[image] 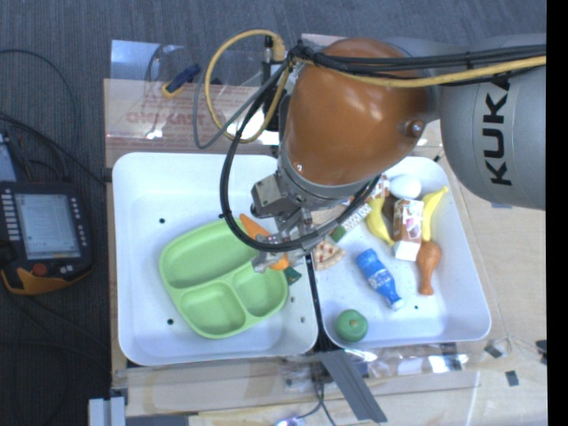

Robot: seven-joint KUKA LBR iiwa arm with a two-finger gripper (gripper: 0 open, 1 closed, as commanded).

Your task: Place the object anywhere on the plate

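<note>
- The arm's orange wrist hangs over the seam between the two bins, with the gripper low at the right edge of the green plate, which sits in the left bin.
- An orange carrot-like object lies right under the gripper, touching the plate's far right rim. I can't tell whether it is actually held.
- My guess is this is the placing step: the object is at the plate's edge, not settled in a compartment.
- Next it would need carrying a little left, over a compartment, before letting go.
- The right bin holds a banana, blue bottle, green apple, drumstick and pizza slice.
- A teach pendant rests on the grey carpet at left.
</note>
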